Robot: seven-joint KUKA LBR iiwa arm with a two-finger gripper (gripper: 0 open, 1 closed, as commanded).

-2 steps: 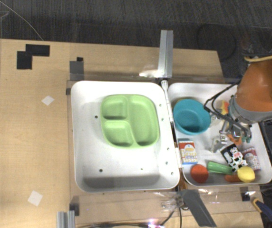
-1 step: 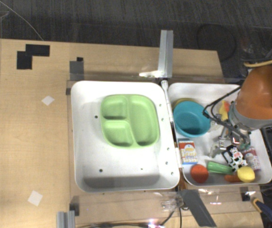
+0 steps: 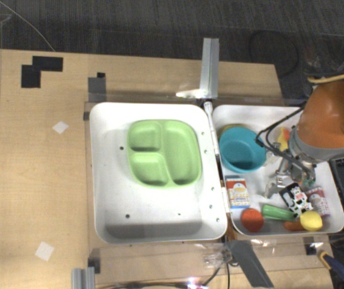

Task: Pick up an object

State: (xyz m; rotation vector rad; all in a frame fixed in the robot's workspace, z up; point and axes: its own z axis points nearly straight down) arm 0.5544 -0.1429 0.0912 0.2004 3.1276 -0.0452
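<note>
A light green divided plate [image 3: 163, 152] sits in the white left bin [image 3: 109, 179]. The white right bin [image 3: 334, 212] holds a blue bowl [image 3: 242, 149], a red-and-white carton [image 3: 237, 193], a red-orange ball [image 3: 252, 219], a green piece [image 3: 279, 211], a yellow ball [image 3: 311, 220] and a black-and-white spotted toy [image 3: 297, 198]. The counter [image 3: 33, 179] is pale wood with black patches at upper left.

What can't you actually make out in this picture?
- Gripper: too small and cluttered to tell whether it is open or shut.
- Yellow and red thing behind the blue bowl: mostly hidden by the arm.
- Black-and-white toy: too small to identify.
- Small carton: print unreadable.
</note>
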